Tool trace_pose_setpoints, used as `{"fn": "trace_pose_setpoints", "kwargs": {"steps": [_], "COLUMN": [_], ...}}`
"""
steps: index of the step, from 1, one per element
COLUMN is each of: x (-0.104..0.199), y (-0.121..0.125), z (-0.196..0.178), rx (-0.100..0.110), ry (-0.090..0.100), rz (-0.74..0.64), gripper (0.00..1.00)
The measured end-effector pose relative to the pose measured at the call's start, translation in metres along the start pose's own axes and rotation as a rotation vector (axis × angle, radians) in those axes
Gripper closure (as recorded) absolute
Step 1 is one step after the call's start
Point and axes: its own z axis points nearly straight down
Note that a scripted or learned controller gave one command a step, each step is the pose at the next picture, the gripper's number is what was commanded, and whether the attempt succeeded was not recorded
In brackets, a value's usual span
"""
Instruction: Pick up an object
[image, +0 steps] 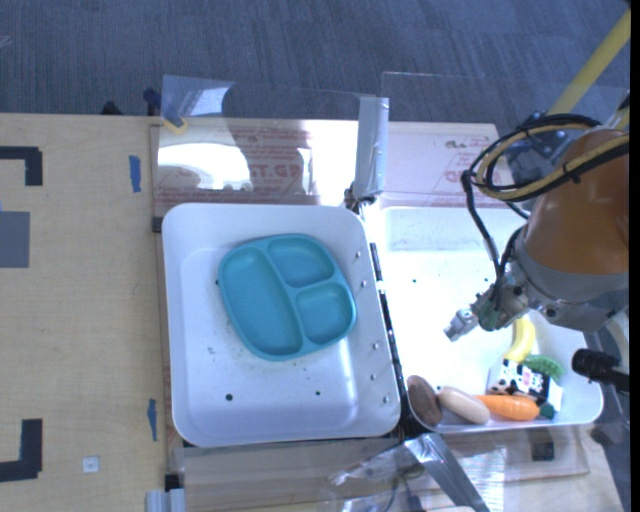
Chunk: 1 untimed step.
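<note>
My gripper hangs over the middle of the right bin, under the orange wrist band; its small metal tip shows, with nothing visibly held. Toy foods lie along the bin's near edge: a brown oval piece, a tan bread roll, an orange carrot, a black-and-white item, a green piece and a yellow banana just right of the gripper. The gripper is above and left of this cluster, apart from it.
The left bin holds a blue three-compartment plate. A clear plastic wall rises behind and between the bins. Black cables loop off the arm at the upper right. Wooden bench lies to the left.
</note>
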Motion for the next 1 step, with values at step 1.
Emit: {"fn": "trace_pose_setpoints", "kwargs": {"steps": [1], "x": [-0.0006], "y": [-0.0016], "z": [0.021], "rx": [0.004], "ry": [0.001], "rz": [-0.466], "gripper": [1.0]}}
